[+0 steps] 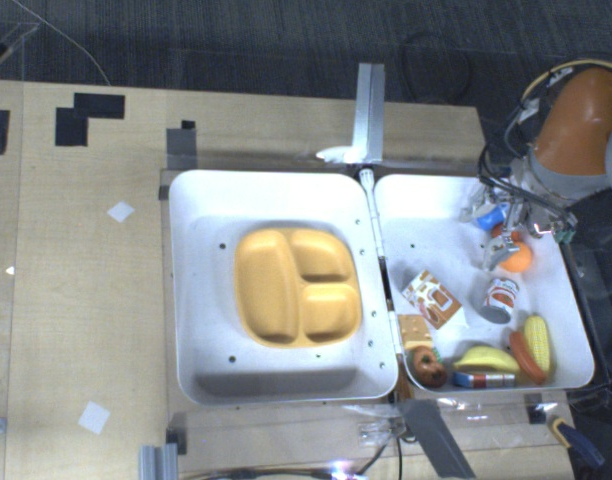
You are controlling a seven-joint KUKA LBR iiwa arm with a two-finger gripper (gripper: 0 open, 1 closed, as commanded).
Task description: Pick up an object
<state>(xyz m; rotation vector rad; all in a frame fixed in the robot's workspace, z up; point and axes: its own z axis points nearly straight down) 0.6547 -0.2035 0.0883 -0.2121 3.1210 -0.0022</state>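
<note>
My gripper [500,236] hangs over the far right part of the right bin [416,213], below the arm's orange band [578,118]. It is just left of, and partly over, a small orange ball [521,259]. A blue piece [489,219] shows at the gripper; I cannot tell whether it belongs to the gripper or is a separate object. Just in front of the ball a small can [501,298] lies on its side. Nothing is visibly held.
Nearer the front of the right bin lie a snack packet [432,300], a cracker [414,330], a donut [427,368], a banana [486,357], a corn cob [537,339] and a marker [483,379]. The left bin [201,228] holds a yellow compartment tray [294,285].
</note>
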